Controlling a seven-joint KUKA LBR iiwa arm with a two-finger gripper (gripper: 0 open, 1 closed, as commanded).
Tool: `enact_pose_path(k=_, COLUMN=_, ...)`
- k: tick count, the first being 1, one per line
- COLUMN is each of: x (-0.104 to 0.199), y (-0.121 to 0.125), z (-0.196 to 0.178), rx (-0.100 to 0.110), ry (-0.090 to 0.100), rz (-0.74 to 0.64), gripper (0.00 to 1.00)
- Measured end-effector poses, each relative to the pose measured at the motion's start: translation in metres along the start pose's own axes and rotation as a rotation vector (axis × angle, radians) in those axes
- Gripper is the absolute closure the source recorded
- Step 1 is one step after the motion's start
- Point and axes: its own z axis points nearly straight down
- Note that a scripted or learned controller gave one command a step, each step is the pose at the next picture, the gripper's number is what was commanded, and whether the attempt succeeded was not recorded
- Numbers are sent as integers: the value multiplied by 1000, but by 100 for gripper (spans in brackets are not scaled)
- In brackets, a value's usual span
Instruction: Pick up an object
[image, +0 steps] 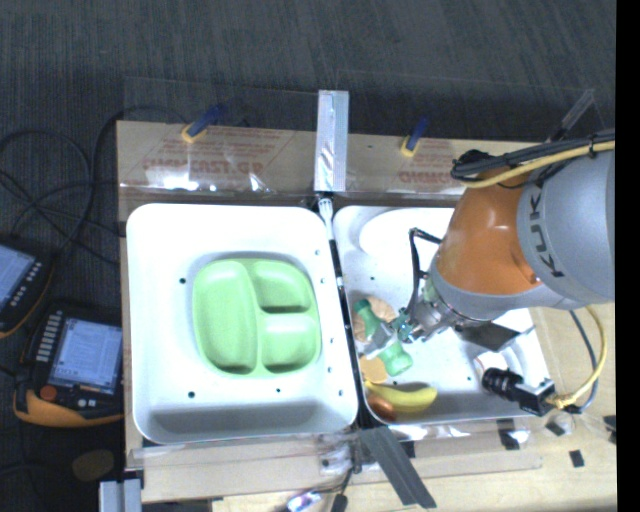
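camera view: the grey arm with its orange band (490, 250) reaches down into the right-hand shallow white bin (345, 225), its two-finger gripper (408, 328) low among a cluster of small objects near that bin's left wall; the wrist hides the tips, so i cannot tell whether the gripper is released, clenched or grasping anything, and nothing is plainly seen in its grasp; the arm is angled in towards the left wall, as i judge it, because that is where the pickable things have gathered; just beside the gripper lies a small green and translucent plastic item (392, 360), touching or overlapping a pale tan and green piece (368, 318) closer to the wall; these look the likeliest targets, though which one is meant i cannot say; near the bin's front left corner lies a yellow plastic banana (410, 398), with a reddish-orange rounded piece (382, 408) against its left end; crowding against the wall may make a clean grip awkward; the left-hand white bin (150, 300) carries a light green divided plastic tray (230, 325) lying flat at its middle, well apart from the gripper.
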Motion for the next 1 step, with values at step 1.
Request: enact_pose_path(k=1, x=15, y=49, z=-67, rx=0, ry=-4, rz=146, gripper=100)
